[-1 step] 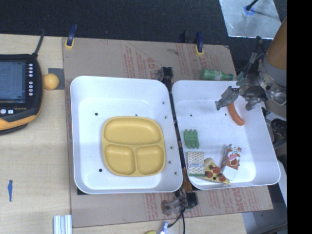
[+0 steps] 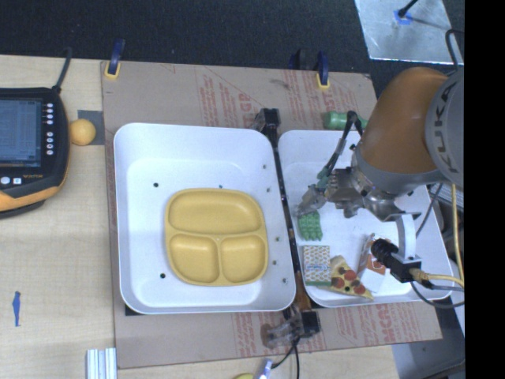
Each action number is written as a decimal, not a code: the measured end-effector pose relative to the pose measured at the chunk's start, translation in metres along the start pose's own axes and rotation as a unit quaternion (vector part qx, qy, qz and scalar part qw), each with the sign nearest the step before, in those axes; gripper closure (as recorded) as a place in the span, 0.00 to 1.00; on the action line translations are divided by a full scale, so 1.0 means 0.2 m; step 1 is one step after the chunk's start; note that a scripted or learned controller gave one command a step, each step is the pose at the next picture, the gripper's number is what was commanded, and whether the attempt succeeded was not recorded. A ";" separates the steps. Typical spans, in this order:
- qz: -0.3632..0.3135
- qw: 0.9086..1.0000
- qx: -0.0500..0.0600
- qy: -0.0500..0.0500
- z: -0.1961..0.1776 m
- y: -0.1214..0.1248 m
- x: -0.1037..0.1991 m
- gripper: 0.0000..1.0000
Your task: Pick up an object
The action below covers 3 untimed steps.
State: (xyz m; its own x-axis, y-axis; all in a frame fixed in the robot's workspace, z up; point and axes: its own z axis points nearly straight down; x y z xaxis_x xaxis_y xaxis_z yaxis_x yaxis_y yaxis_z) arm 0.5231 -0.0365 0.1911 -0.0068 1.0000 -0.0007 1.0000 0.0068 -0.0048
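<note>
**Pincer low in the right bin, above the green block**

Nearest the camera, along the front of the right bin (image 2: 442,271), lie a pizza-slice toy (image 2: 346,278) and, touching its left side, a small patterned card (image 2: 316,262). Just behind the card sits a green studded block (image 2: 311,227). The pincer (image 2: 313,200) hangs just above and behind that block, at the end of the grey arm with its orange band (image 2: 401,123). Its fingers are dark and blurred against the white floor, so I cannot tell how far apart they stand, nor whether anything lies between them. To the left, the other bin (image 2: 134,212) holds a yellow divided tray (image 2: 215,235). Farther back on the worktop (image 2: 47,267) rest a yellow ball (image 2: 82,131) and a handheld controller (image 2: 28,152).
</note>
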 end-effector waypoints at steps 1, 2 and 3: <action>0.003 1.000 -0.001 0.000 0.12 0.28 -0.61 0.00; 0.002 1.000 -0.002 0.000 0.24 0.36 -0.88 0.00; 0.002 1.000 -0.001 0.001 0.39 0.66 -0.88 0.00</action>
State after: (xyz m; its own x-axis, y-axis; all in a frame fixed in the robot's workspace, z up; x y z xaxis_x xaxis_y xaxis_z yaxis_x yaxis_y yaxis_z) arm 0.6562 -0.2116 0.1117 -0.0026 1.0000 0.0008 1.0000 0.0026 -0.0020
